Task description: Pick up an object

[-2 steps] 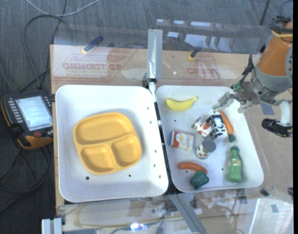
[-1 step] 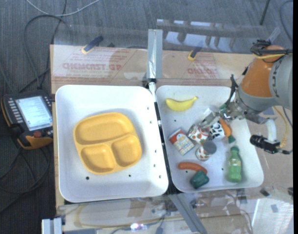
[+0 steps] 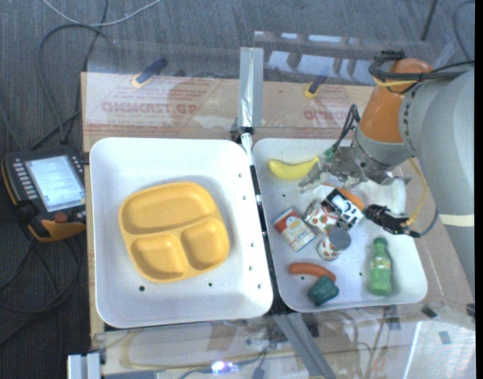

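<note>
My gripper hangs low over the back of the right bin, just right of a yellow banana. Whether it touches the banana is unclear, and I see nothing held in it. Below it lie a red and white carton, a second small carton, a black and white item with an orange end and a round can. Nearer the front are a green bottle, a red sausage and a dark green piece.
The left bin holds a yellow divided tray. A metal post stands behind the seam between the bins. A teach pendant lies on the floor at the left. The grey arm covers the right bin's back right corner.
</note>
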Controlling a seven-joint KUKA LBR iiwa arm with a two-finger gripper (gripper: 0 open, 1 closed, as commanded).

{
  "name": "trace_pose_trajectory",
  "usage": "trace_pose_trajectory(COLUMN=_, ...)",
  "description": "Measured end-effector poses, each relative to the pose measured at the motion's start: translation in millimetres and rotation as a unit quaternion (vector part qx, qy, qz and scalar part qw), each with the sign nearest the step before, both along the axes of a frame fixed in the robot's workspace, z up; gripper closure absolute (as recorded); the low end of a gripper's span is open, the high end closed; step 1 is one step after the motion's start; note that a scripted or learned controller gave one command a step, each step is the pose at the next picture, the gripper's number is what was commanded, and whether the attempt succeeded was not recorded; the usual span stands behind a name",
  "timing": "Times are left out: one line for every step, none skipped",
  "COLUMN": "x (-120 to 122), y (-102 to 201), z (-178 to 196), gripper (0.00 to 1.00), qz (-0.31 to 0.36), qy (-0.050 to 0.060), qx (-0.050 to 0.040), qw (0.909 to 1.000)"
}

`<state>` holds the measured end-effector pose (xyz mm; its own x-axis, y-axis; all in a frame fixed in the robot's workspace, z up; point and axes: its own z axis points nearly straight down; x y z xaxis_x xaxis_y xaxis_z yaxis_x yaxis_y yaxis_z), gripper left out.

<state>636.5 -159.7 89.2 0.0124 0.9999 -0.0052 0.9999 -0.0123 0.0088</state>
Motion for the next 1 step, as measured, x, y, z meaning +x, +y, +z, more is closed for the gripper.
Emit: trace_pose_trajectory(x=1.0, y=-0.2, z=10.8, gripper=1.00, qz=0.001, qy=-0.002, qx=-0.0013, qw=1.0000)
